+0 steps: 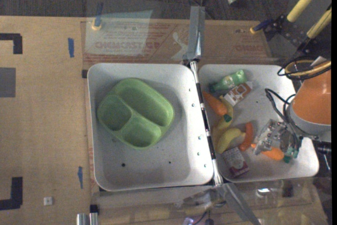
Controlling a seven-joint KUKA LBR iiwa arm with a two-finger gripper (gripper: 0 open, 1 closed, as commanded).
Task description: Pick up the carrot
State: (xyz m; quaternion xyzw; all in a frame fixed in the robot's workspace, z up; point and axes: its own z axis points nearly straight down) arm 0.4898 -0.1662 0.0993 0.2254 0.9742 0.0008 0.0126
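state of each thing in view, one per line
green tray: upright in the left bin, compartments bare
carrot: lying flat in the right bin, apart from the claw
banana: lying flat
claw: low over the right bin, grip unclear

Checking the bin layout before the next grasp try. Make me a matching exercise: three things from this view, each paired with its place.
Things:
1. green divided plate
2. banana
3. gripper

Places:
A. right bin, near its right side
B. left bin
C. right bin, near the wall it shares with the left bin

Pairs: 1-B, 2-C, 3-A
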